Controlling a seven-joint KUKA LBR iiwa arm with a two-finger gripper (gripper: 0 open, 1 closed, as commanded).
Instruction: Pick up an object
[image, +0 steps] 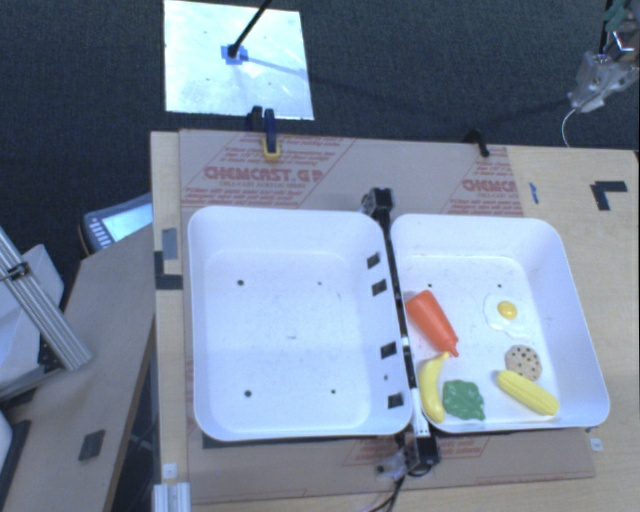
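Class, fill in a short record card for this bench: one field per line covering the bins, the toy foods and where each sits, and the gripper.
left bin: white, shallow
right bin: white, holds six toy foods
carrot: near the divider, orange
banana: below the carrot, by the divider
green leafy piece: beside the banana
fried egg: right of the carrot
cookie: below the egg
corn cob: front right
gripper: top right, beyond the bench

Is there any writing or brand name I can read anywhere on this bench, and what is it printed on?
"CHEMCAST" in red on the brown protective sheet behind the left bin; the letters after it are too blurred to read.
"CHEMCAST" again, slanted, on the same sheet behind the right bin, partly cut off.
The toy foods carry no text.
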